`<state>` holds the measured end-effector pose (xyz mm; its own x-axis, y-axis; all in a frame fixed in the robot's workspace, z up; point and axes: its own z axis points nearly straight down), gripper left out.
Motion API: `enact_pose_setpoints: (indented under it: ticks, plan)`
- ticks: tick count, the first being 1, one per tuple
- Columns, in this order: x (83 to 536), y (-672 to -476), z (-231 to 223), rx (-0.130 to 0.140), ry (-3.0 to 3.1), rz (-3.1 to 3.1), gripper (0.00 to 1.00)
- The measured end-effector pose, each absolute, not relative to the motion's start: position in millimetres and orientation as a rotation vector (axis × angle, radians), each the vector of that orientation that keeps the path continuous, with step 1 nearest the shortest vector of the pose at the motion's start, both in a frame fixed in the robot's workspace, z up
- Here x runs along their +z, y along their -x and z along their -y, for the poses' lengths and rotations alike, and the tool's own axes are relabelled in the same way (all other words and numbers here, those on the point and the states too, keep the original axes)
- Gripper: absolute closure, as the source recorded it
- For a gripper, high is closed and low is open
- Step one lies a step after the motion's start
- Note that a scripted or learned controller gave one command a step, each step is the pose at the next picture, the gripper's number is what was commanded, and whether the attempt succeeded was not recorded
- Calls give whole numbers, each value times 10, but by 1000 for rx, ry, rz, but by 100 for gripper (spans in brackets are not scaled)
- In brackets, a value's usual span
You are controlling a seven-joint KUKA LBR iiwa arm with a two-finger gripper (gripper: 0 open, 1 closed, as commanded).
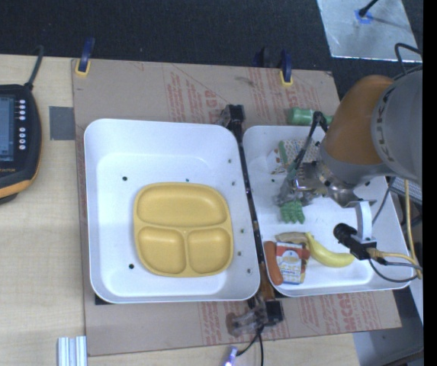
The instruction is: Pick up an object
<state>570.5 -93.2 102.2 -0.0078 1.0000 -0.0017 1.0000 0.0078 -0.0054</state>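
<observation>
The right bin (382, 277) holds several small things. A green toy (293, 213) lies near its middle, and a yellow banana (326, 253) lies toward the front. A red and white carton (290, 264) sits beside the banana, with an orange-red piece (271, 273) at its left. A patterned packet (286, 152) lies at the back. My gripper (293, 192) is down inside this bin, just above and behind the green toy, and may be touching it. The grey arm with its orange band (359, 124) hides the bin's right part.
The left bin (104, 204) holds a yellow divided plate (181, 229). A green cylinder (302, 116) lies on the cardboard behind the right bin. A tablet pendant (1, 143) rests at the far left. Cables and a black plug (351, 239) trail from the arm over the bin's front right.
</observation>
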Motion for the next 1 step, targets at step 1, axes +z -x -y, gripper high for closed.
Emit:
enact_pose_setpoints:
  ticks: [1]
  plan:
    - [2073,-5665,358,2,2215,2225,100]
